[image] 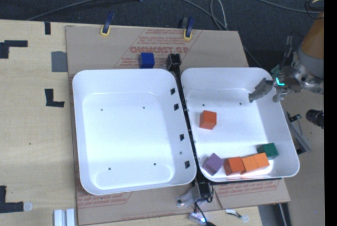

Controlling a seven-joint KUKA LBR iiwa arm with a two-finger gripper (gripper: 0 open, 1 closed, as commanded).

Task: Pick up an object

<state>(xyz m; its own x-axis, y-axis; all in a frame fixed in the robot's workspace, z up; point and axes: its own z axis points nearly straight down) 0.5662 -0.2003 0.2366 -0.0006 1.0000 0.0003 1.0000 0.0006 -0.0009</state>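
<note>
Hovering: you are holding the grey two-finger gripper (261,89) over the upper right rim of the right-hand shallow white plastic bin (231,78), with nothing between its fingers; from this slant you cannot tell whether the fingers are apart or together.
Target choice: you are best served by the small orange wooden cube (208,119), which is sitting alone on the bin floor, well apart from the walls and from the other blocks.
Why that one: you are getting free space on every side of it, so the fingers can likely straddle it without nudging a neighbour.
Crowded corner: you are looking at a purple block (212,163), a dark orange block (234,165), a lighter orange block (255,161) and a green block (269,150) packed along the lower right wall, several touching; a grab there risks a wedged or double pick.
Approach: you are wanting to travel left and toward the bin's middle before descending, keeping the fingers above the rim on the way.
Alignment: you are aiming to set the fingers parallel to two opposite cube faces, as the cube looks slightly turned.
Elsewhere: you are leaving the small blue cube (147,59) on the cardboard beyond the left white bin (84,114); it looks hard to reach.
</note>
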